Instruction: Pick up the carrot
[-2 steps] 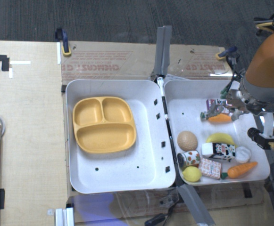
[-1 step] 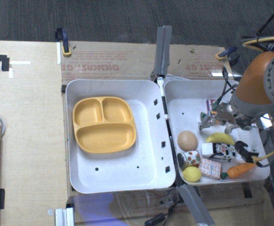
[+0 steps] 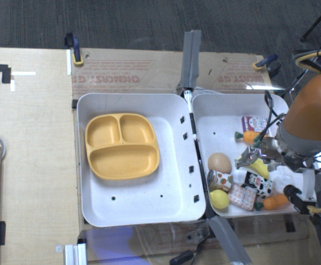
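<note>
The carrot, small and orange with a green stub at its left end, lies in the right bin near its middle right, just below a purple-and-white packet. My gripper hangs over the same bin, a little in front of the carrot, its metal tip among the toys and close above a yellow piece. The carrot is apart from the gripper. The grey wrist and orange band cover the bin's right side.
The right bin also holds a tan ball, a small can, a lemon, a pink packet, a black-and-white carton and another orange piece. In the left bin lies a yellow divided plate.
</note>
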`<action>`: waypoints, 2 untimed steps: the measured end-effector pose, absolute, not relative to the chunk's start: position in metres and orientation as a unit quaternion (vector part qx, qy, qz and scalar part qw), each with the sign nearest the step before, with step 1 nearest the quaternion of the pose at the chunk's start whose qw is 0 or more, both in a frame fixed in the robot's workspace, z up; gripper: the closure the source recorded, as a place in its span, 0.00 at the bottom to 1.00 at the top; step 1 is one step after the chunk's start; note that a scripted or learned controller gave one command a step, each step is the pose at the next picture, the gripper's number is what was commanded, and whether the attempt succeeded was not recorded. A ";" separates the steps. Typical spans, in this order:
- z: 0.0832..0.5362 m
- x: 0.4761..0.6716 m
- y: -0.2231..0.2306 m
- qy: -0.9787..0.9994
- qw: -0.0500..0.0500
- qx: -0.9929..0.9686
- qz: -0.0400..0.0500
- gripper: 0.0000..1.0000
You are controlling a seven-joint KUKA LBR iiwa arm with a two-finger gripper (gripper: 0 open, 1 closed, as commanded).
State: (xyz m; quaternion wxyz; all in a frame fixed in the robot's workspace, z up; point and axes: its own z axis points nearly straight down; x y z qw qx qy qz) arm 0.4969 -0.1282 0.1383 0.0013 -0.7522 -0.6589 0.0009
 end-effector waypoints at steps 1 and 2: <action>0.147 0.478 -0.126 -0.707 0.001 -0.707 0.000 0.00; 0.168 0.503 -0.110 -0.618 0.001 -0.786 0.001 0.00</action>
